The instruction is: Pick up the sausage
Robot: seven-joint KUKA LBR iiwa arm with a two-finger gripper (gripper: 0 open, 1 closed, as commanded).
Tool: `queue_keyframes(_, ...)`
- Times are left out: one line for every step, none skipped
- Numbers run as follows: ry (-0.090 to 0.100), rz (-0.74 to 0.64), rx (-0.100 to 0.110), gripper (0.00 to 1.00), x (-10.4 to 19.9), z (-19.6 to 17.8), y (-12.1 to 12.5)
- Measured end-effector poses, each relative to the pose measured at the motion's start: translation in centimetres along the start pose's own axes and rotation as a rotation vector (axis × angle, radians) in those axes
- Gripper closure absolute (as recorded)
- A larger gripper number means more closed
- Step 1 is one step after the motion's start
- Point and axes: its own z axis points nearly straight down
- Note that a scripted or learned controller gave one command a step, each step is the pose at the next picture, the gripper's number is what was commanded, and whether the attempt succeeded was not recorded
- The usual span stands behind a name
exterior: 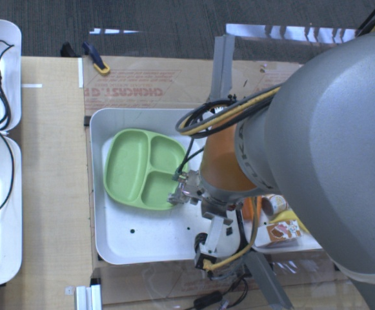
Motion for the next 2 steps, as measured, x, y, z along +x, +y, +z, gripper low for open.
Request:
queue_keyframes(-0.021, -0.095, 0.018, 0.0, -2.63, -25.34, 0.93)
queue_keyframes(-0.021, -0.094, 0.018, 0.0, -2.63, -25.32, 0.92)
